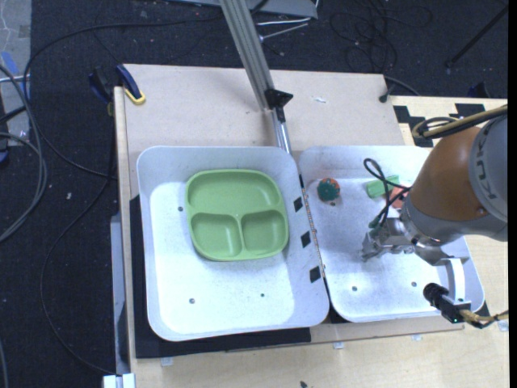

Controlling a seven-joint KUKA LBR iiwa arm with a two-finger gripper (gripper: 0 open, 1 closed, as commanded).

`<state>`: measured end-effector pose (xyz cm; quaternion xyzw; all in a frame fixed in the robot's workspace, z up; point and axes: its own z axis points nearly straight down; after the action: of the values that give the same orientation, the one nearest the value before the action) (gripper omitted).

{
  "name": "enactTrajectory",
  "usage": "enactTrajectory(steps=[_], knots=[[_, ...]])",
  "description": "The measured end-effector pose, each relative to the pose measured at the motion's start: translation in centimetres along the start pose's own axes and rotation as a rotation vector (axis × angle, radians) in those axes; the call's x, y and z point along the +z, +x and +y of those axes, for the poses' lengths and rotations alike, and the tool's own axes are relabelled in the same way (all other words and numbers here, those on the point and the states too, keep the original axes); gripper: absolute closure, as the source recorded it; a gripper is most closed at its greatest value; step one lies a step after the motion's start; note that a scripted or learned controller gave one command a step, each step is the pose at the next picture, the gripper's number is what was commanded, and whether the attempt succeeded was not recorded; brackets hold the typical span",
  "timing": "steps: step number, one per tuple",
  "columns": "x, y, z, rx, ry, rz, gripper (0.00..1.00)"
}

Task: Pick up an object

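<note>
I am watching the grey arm with the orange band (456,188) reach in from the right, and its bulk covers much of the right side of the right-hand shallow white bin (355,301). Its tool (378,246) sits low over the bin floor, roughly mid-bin, pointing left. At this slant it reads as a knot of grey metal and shadow. I cannot tell whether it is open or closed, or whether it touches the floor.

The things I could pick lie in that same bin, towards its far edge. A small round object, green with a reddish patch (328,189), sits alone near the far left corner, well apart from the tool. It is too small for me to say what it is. To its right lies a small bright green block (375,188), close to the arm. A thin black cable loop (371,170) crosses in front of it, so I see only part of its shape. The block is nearer the tool than the round object is, but apart from it.

The left-hand white bin (218,305) holds a pale green plastic plate with three compartments (238,214), lying flat in the far half and fully in view. Small black clips (307,238) mark the seam between the bins. Both bins rest on a tan board surface (202,103), whose right part disappears behind the arm. A slanted aluminium strut (246,39) is cut off by the top of the view and runs down to the bins' far edge.
</note>
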<state>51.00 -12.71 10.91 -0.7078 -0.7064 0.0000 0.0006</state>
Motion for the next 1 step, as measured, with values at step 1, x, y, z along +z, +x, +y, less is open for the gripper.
enactTrajectory(steps=[1], knots=[[-5.58,0.77,-0.51,-0.005,-0.006,-0.002,1.0]])
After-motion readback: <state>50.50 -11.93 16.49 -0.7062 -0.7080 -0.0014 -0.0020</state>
